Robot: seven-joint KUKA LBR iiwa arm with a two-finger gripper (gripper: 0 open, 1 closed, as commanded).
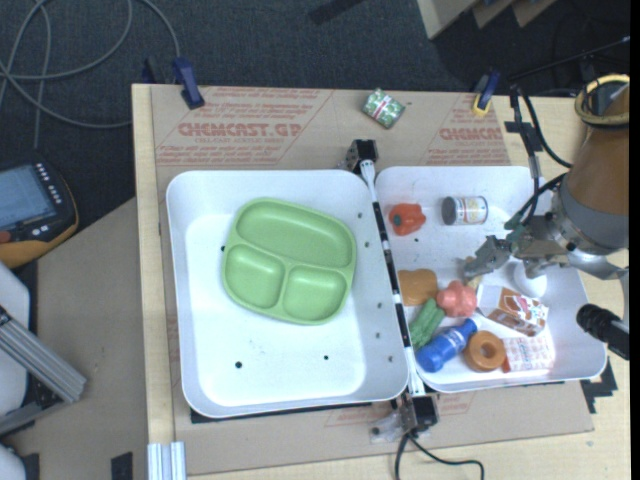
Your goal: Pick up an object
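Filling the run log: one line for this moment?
gripper: over right bin, nothing visibly held | nearest: pink toy | green tray: left bin

1. Dark grey carpet (250, 28) covers the floor around a wooden bench (160, 368) topped with printed brown cardboard (270, 118).
2. Pale cables (70, 38) loop across the carpet at upper left.
3. Blue clamps (186, 82) pin the cardboard's far edge.
4. A handheld screen unit (30, 208) sits at left.

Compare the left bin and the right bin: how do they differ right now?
The left bin holds one thing, a green divided plate; the right bin holds many small items, such as a blue bottle. The gripper hangs over the right bin, not the left. Both are shallow and white.
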